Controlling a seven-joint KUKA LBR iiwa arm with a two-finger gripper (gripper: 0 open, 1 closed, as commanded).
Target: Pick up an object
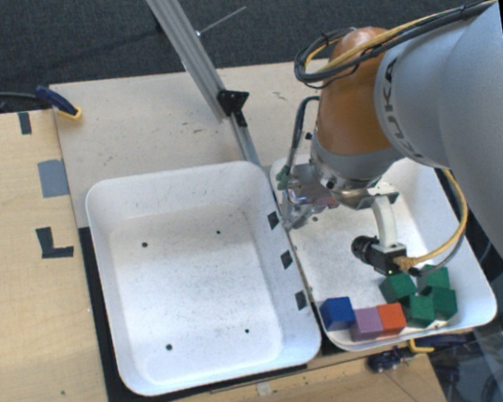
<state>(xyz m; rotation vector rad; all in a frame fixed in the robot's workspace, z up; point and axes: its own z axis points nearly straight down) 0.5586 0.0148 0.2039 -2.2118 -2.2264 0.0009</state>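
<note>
Nearest the camera, well apart from the claw, a blue block (337, 312), purple block (369, 321), orange block (392, 317) and green blocks (421, 295) cluster in the right bin (481, 306). Beyond them hangs the claw (300, 199); its opening cannot be told. Apparently nothing is lifted yet.

Wide open floor across the left bin (188, 280), nothing in the way. Right bin (478, 307) crowded: arm (380, 120) overhead, end effector (300, 199) low near the shared wall at the far end. Near end blocked by a cluster: blue block (337, 312), purple block (369, 321), orange block (391, 316), green blocks (421, 299), touching or just beside one another. Bare strip of floor mid-bin. Slanted metal bar (197, 54) above the counter (23, 304) beyond.
</note>
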